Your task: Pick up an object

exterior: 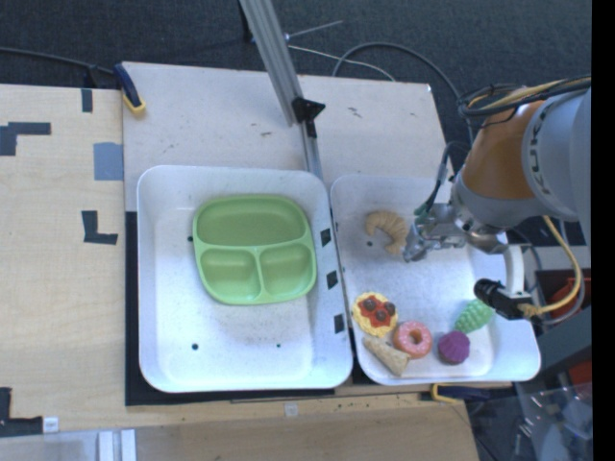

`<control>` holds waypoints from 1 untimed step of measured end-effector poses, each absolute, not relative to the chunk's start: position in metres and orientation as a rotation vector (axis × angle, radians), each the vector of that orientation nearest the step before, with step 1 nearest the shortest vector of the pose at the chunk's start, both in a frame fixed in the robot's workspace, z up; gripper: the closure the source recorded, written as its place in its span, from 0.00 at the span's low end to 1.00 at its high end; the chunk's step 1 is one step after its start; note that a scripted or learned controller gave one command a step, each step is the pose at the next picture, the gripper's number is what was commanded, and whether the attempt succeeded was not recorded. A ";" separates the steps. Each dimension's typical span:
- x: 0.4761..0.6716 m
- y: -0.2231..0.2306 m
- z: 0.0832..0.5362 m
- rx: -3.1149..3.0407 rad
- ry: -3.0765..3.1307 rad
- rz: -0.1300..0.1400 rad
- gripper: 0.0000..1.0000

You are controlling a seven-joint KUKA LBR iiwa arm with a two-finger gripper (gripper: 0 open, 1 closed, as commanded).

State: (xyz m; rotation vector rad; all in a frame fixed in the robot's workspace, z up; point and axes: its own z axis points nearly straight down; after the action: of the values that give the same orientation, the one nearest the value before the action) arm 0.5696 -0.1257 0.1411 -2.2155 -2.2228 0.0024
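Note:
In the right bin (500, 358) a tan croissant (386, 228) lies near the back left. My gripper (419, 244) hangs just to the croissant's right, low over the bin floor, touching or nearly touching it. Along the bin's front lie a small pizza with red dots (374, 312), a pink doughnut (414, 338), a tan wedge (387, 356), a purple ball-like toy (454, 347) and a green ridged toy (473, 316). Nothing shows between the fingers.
The left bin (163, 353) holds a green divided plate (255, 248). A grey pole (274, 51) slants down to the bins' shared back edge. Cables trail behind the right bin, and the arm's body (519, 161) overhangs its right side.

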 end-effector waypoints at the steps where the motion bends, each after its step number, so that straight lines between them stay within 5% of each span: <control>1: 0.579 -0.120 0.190 -2.221 -2.227 -0.004 1.00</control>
State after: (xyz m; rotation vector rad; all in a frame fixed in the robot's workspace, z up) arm 0.5790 -0.1195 0.1903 -2.2210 -2.2267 -0.0043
